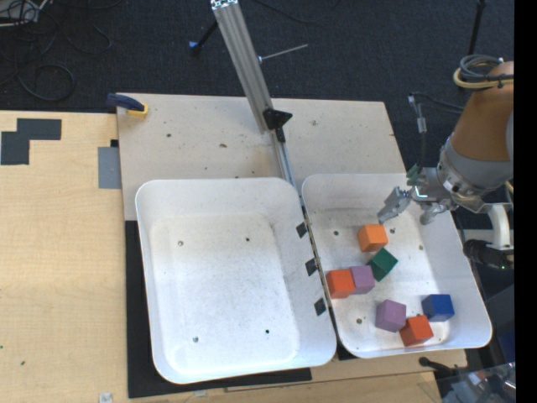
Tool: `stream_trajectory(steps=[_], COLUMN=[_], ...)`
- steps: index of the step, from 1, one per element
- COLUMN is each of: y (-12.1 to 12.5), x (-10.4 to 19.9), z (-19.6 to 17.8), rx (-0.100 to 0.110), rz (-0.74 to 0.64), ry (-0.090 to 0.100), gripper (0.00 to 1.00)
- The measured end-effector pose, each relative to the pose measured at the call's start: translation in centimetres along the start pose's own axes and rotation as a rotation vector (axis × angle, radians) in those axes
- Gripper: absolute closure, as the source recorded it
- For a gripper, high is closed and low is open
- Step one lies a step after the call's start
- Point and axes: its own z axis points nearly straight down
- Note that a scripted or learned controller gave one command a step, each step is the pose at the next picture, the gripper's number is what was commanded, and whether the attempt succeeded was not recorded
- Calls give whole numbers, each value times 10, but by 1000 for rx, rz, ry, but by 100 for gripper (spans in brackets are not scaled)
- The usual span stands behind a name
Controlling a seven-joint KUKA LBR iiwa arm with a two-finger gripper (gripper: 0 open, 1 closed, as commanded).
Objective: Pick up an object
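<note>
The right bin point(348, 193) holds several small cubes. An orange cube point(372, 237) lies near its middle, with a green cube point(383, 264) just below it. Another orange cube point(340, 282) touches a purple cube point(362, 278) by the bin's left wall. Along the front edge lie a second purple cube point(390, 315), a blue cube point(437, 306) and a third orange cube point(416, 330). My gripper point(412, 209) hovers over the bin's upper right part, above and to the right of the first orange cube. It is open, with nothing between its fingers point(392, 206).
The left bin point(168, 200) sits beside the right one, with black clips along the shared edge. A slanted aluminium bar point(247, 65) rises behind the bins. A blue and yellow clamp point(127, 103) lies at the board's back left corner.
</note>
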Motion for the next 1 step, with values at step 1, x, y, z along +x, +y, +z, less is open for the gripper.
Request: stream_trajectory(steps=[1], y=[1], x=[0], z=[-3], rx=[-5], rz=[-1], ry=[-1], gripper=[0])
